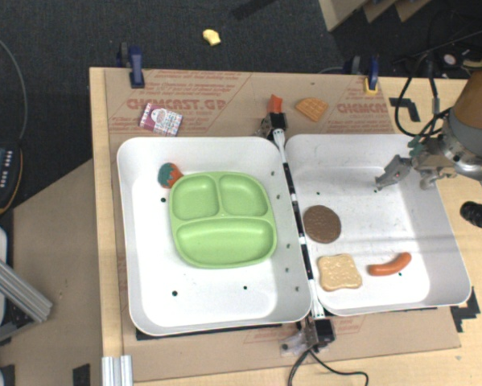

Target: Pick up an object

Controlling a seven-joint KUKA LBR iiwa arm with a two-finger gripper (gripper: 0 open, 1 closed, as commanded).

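**Arm hanging over the right bin, food pieces lying untouched below**

A cardboard-topped bench [104,215] is carrying two shallow white bins side by side. The left bin [144,288] is holding a green divided plate [222,219], which is sitting near its centre, three compartments facing up. The right bin [434,256] is taking the arm's attention: the grey arm [474,127] is reaching in from three o'clock, and its gripper [408,170] is hanging over the bin's upper half, around one o'clock from the bin's middle. One finger [389,173] is pointing toward nine o'clock and another is standing a little apart from it, so the fingers are looking spread with nothing between them.

Down in the right bin, a round brown patty [322,223] is lying near the left wall at about nine o'clock. A slice of toast [339,272] is resting at seven o'clock, and an orange sausage [389,264] is lying just beside it toward five o'clock. All three are sitting well apart from the gripper.

A small red and green piece [169,174] is touching the plate's rim at ten o'clock. On the bench beyond the bins, a waffle-like cracker [311,108] is lying at twelve o'clock.
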